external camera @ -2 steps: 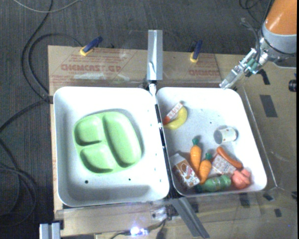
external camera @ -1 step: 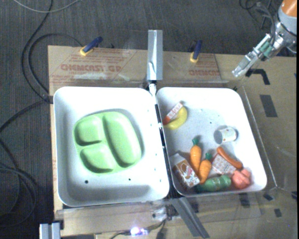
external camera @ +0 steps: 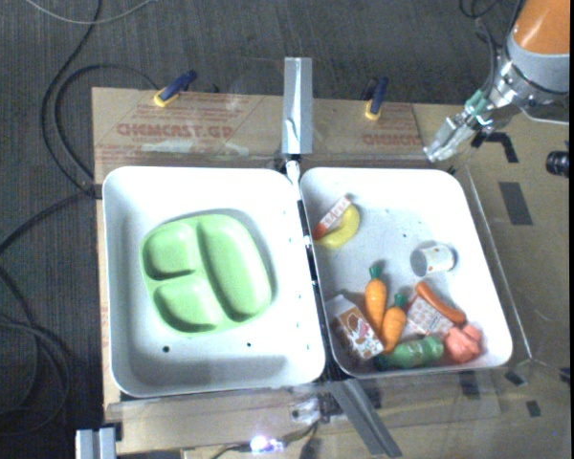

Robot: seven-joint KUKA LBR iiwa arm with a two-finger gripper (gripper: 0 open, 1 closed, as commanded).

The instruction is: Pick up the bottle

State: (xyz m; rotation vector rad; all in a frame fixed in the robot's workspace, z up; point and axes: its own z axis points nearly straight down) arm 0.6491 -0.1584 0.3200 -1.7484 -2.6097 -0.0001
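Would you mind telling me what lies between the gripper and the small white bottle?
In the camera view, bare white bin floor and the bin's rim separate the gripper from the bottle.

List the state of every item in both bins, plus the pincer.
Green divided tray: lying flat in the left bin, compartments bare.
Banana: lying near the right bin's far left corner.
White cup: tipped on its side.
Two carrots: lying side by side.
Pincer: above the bench beyond the right bin, holding nothing.
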